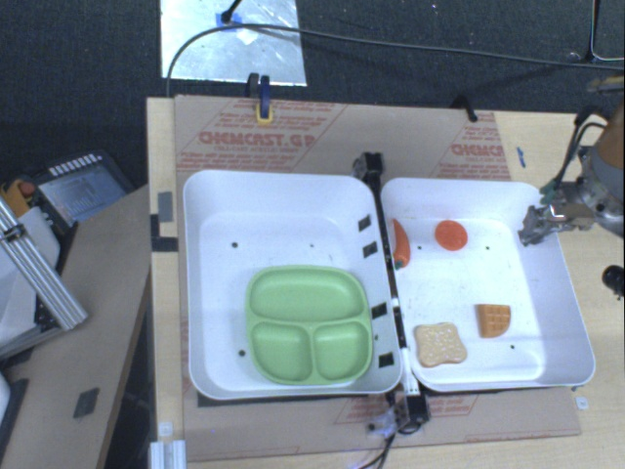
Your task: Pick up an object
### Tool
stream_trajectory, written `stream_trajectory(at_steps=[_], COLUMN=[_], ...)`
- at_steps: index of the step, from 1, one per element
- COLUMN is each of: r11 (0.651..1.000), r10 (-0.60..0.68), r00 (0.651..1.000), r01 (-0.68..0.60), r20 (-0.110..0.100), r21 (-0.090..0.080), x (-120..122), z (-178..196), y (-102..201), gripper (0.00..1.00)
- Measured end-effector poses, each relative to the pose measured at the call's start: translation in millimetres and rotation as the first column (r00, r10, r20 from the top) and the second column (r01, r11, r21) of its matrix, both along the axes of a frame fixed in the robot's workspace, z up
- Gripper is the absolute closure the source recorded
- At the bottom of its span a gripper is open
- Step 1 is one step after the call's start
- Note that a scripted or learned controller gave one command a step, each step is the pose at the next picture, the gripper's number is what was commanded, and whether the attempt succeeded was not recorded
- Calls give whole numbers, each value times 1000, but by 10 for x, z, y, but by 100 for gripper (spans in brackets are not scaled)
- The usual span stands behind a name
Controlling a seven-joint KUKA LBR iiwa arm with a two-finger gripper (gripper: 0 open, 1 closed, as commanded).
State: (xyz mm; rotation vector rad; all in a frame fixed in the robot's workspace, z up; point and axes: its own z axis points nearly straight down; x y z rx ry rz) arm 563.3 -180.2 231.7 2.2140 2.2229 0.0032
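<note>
Two shallow white bins sit side by side on a brown sheet over the bench, dark floor beyond. Left bin [210,213] holds a green divided tray [308,322] toward its near edge. Right bin [557,306] holds four items: an orange carrot-shaped piece [400,242] against its left wall, a round red-orange piece [450,234] near the far edge, a tan slice of toast [439,344] near the near-left corner, and an orange waffle-like square [493,319] just right of it. At the right bin's far-right rim, the gripper [535,227] hovers apart from all four; whether it is wide or narrow cannot be told
</note>
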Motion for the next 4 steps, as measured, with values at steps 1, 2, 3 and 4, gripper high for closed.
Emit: stream_trajectory(at_steps=[1,2,3,4], r11=[1000,1000,1000,1000], r10=[4,3,3,3], r00=[1000,1000,1000,1000], r01=[-4,-3,-3,-3], r20=[-2,-3,-2,-5], r21=[2,2,2,2], x=[26,-34,-34,-213], z=[42,130,44,-45], y=[559,1083,1625,2088], gripper=[100,100,100,100])
